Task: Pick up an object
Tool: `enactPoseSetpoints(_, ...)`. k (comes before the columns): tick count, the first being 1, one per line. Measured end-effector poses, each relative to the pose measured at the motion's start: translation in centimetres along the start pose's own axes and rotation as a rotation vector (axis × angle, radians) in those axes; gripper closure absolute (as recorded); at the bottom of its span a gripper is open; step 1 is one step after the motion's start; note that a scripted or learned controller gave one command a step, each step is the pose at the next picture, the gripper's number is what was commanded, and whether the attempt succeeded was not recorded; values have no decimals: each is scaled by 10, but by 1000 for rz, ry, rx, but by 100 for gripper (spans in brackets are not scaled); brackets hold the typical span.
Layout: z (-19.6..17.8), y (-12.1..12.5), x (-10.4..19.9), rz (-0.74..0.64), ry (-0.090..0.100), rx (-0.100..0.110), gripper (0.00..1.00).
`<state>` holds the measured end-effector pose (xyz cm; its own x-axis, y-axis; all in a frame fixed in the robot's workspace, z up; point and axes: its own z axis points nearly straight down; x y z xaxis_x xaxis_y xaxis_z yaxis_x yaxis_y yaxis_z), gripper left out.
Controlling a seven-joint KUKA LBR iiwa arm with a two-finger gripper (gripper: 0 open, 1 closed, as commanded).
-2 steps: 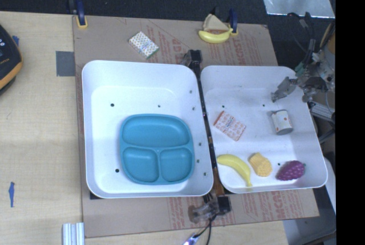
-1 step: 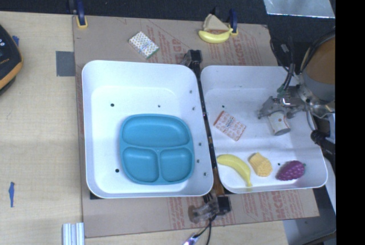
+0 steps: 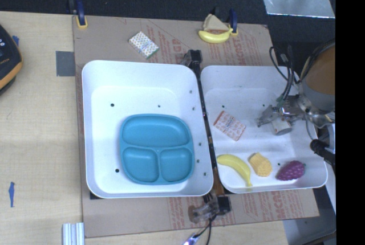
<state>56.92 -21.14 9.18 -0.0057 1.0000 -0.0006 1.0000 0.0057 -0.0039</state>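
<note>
Hand (image 3: 272, 122) low over the right bin (image 3: 239, 81).
We see its fingers spread, gripping nothing; banana (image 3: 235, 167), corn (image 3: 261, 164) and grapes (image 3: 291, 170) lie near, toward the front, packet (image 3: 230, 125) left. Wooden tabletop (image 3: 40, 135) beneath.

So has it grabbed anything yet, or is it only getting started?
Nothing looks picked up yet. The gripper sits low over the right bin, with no item visible between its fingers. The packet, banana, yellow piece and purple grapes all lie on the bin floor. Choosing one, closing on it and lifting it are all left.
</note>
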Motion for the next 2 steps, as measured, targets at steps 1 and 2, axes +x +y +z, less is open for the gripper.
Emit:
enactPoseSetpoints(1,-1,25,-1,1,1,-2,0)
enactPoseSetpoints(2,-55,3,27,0,1,-1,0)
